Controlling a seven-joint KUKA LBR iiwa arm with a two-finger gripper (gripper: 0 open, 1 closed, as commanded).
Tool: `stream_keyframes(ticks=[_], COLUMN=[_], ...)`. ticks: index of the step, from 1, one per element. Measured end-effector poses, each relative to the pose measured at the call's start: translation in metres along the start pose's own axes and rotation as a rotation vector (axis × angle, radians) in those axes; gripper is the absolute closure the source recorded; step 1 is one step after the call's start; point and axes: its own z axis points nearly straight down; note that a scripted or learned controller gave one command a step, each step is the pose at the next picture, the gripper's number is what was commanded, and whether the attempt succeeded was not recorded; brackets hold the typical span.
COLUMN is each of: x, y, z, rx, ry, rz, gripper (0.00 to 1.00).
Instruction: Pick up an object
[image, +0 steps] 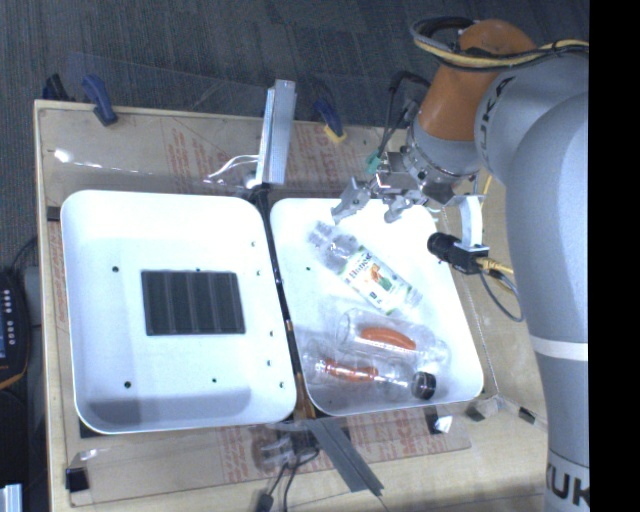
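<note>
My gripper (374, 203) hangs over the back edge of the right bin (461, 330), fingers spread apart with nothing between them. Just below it lies a clear plastic bottle (364, 268) with a white and green label, slanting toward the bin's middle. Nearer the front lie a clear container with an orange item inside (388, 338) and another clear bottle (360, 373) with orange contents and a black cap (425, 385).
The left bin (100, 290) has a dark ribbed grate (192, 302) in its floor. A metal divider post (275, 130) stands at the back between the bins. Blue clamps (98, 97) hold the board's back edge. The arm's grey body fills the right side.
</note>
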Motion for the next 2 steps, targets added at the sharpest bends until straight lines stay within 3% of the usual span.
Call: stream_keyframes(ticks=[1,2], x=[-0.054,-0.02], y=[0.01,-0.006], z=[0.075,0.13], rx=[-0.004,-0.005], ry=[0.0,-0.001], rz=[-0.08,-0.135], gripper=[0.0,0.0])
